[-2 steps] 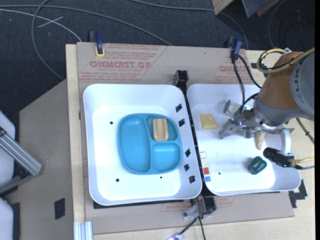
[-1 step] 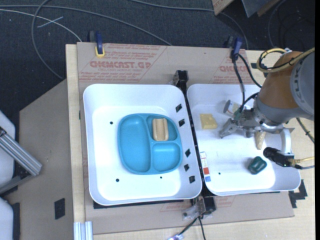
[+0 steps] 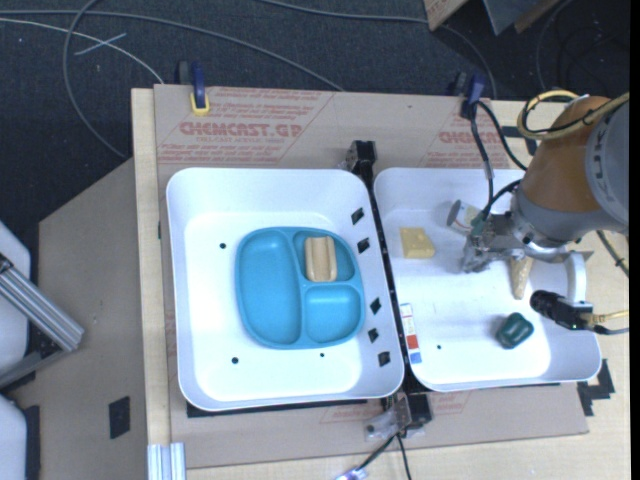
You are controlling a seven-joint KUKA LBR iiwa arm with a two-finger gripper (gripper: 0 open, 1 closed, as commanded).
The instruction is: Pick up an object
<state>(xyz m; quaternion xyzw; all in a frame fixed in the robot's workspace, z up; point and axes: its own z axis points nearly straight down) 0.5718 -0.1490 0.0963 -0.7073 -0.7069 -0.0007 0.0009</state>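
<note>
Grey metal two-finger gripper (image 3: 478, 250) low in right white bin (image 3: 440, 373), grip state unclear; best centred squarely over pale yellow foam block (image 3: 418, 243) before closing.

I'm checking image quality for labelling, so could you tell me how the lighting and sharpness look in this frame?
Camera view: even, bright lighting; the white bins are nearly blown out with soft shadows; the blue tray and yellow block are crisp; the gripper reads slightly soft and cluttered.
</note>
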